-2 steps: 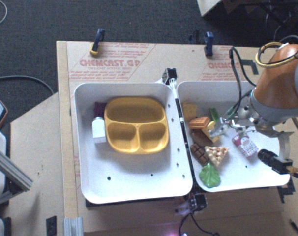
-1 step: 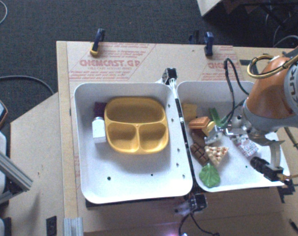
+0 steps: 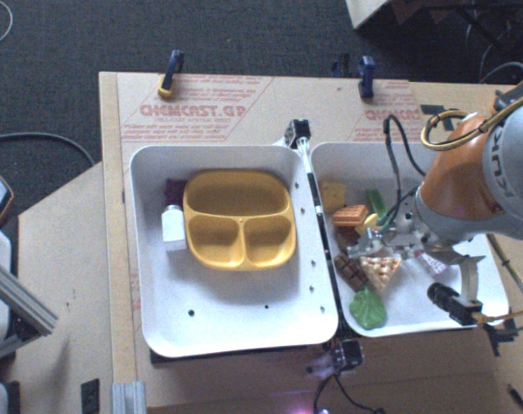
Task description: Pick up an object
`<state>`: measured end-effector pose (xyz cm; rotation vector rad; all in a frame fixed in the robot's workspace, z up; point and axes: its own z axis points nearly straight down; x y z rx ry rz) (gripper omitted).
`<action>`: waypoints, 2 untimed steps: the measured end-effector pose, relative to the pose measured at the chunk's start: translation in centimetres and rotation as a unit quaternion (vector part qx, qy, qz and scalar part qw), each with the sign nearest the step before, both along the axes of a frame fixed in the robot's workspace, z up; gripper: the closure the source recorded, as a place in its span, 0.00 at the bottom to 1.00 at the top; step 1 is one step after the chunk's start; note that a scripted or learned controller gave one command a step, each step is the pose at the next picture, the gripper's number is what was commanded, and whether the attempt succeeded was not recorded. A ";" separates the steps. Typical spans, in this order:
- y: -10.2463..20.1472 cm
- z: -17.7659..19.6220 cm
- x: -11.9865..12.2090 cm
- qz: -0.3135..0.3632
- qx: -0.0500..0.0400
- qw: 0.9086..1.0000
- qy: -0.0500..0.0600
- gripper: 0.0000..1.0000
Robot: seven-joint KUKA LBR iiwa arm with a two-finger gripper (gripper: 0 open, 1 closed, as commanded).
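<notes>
Jaws [image 3: 384, 241], state unclear, hang over toy food [image 3: 381, 268] in the right bin [image 3: 417, 322].

Dark carpet floor [image 3: 72, 24], plywood bench [image 3: 244, 102], possibly cable [image 3: 46, 136].

Yellow divided tray [image 3: 239, 219] in left bin [image 3: 149, 257], pincer [image 3: 384, 241] over right bin [image 3: 494, 304]

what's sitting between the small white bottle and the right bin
The yellow divided plate fills most of that stretch in the camera view, right of the white bottle, before the right bin.
</notes>
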<state>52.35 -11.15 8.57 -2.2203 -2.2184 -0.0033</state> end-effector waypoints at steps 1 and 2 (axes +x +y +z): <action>0.0 1.4 0.3 0.000 -0.001 1.000 -0.005 1.00; 0.3 7.5 -0.1 0.001 -0.003 1.000 -0.004 1.00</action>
